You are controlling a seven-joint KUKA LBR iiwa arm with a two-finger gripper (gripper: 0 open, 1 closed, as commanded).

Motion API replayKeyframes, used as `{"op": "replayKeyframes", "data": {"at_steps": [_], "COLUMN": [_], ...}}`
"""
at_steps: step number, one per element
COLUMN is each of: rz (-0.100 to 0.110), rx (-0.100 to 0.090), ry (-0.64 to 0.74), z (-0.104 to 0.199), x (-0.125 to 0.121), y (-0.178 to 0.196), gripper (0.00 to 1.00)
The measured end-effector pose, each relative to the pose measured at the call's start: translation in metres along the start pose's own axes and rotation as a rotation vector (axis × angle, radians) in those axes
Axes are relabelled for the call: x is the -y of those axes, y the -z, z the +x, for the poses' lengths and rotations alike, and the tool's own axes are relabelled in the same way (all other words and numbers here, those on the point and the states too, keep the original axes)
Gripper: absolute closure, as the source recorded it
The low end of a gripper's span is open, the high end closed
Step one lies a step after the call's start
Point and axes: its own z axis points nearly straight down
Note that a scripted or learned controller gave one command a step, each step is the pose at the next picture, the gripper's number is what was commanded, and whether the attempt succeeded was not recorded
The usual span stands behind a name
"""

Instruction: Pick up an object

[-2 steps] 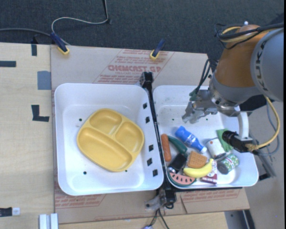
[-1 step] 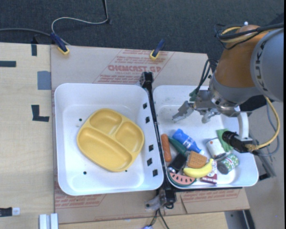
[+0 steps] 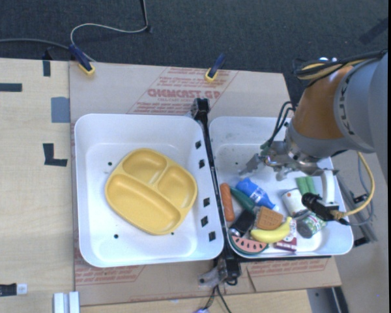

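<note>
The right bin (image 3: 231, 142) holds a heap of small items at its near end. Among them are an orange carrot (image 3: 227, 201), a blue object (image 3: 254, 192), a banana (image 3: 274, 233), a watermelon slice (image 3: 246, 245), a brown waffle-like piece (image 3: 268, 218), a white cup (image 3: 291, 201), a green piece (image 3: 305, 186) and a small can (image 3: 309, 225). My gripper (image 3: 274, 163) hangs low over the middle of this bin, just behind the blue object and left of the green piece. I see nothing held in it.
A yellow divided plate (image 3: 152, 190) lies in the left bin (image 3: 91, 175). A black divider (image 3: 205, 155) runs between the bins. The arm's orange band (image 3: 316, 109) and a yellow cable (image 3: 365, 197) hang over the right bin's far right side.
</note>
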Motion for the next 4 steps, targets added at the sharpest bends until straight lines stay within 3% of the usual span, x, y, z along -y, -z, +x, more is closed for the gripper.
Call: {"op": "replayKeyframes", "data": {"at_steps": [1,2,3,4], "rz": [-0.009,-0.009,-0.009,-0.006], "rx": [0.001,0.001,0.003,0.000], "ry": [0.003,0.002,0.001,0.003], "z": [-0.003,-0.010,-0.011,0.058], "x": [0.024,0.039,0.039,0.039], "y": [-0.054,-0.054,-0.045,0.101], "gripper": [0.00,0.00,1.00,1.00]}}
